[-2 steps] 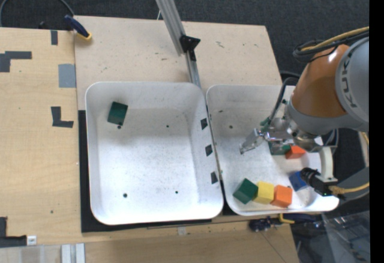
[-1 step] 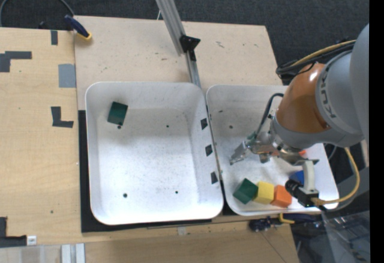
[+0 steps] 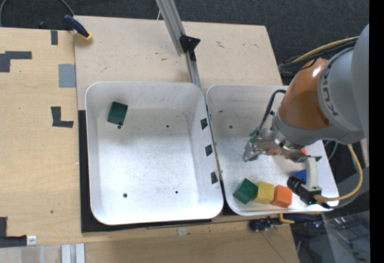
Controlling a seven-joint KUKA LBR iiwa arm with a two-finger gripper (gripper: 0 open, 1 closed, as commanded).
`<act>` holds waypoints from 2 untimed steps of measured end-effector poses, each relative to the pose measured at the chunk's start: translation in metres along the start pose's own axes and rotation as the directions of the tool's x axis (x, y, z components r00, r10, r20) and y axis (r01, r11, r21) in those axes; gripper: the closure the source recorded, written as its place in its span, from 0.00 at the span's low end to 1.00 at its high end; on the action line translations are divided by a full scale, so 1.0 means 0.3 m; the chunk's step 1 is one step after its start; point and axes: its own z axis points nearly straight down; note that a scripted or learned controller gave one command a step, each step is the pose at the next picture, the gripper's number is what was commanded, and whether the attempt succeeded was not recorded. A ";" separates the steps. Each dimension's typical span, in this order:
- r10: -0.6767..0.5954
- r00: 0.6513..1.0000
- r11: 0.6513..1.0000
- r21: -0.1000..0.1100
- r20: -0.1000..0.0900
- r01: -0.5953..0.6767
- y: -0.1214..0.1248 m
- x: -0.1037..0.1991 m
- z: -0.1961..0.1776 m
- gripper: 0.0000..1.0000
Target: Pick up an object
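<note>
We are hovering our two-finger gripper (image 3: 252, 152) over the right white bin (image 3: 231, 99); its finger spacing we cannot tell. Near it are sitting green (image 3: 245, 191), yellow (image 3: 264, 192) and orange (image 3: 282, 196) blocks, likely light, rigid; we are favouring the green block's flat sides.

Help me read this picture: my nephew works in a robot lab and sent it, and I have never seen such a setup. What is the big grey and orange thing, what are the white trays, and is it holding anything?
The grey and orange shape is a robot arm reaching in from the right. The camera sits above the bench, looking down at a slant. At the arm's tip is a small two-finger gripper, hanging over the right bin. Near that bin's front edge three blocks sit in a row: dark green, yellow and orange. The left bin holds one green block near its back left corner. I see nothing between the gripper's fingers, so no block has been picked up yet.
</note>
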 end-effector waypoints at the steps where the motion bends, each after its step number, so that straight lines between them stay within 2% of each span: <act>1: 0.000 1.000 1.000 -0.009 0.003 0.000 0.010 0.013 -0.205 1.00; 2: 0.001 1.000 1.000 -0.007 0.002 -0.001 0.012 0.016 -0.319 1.00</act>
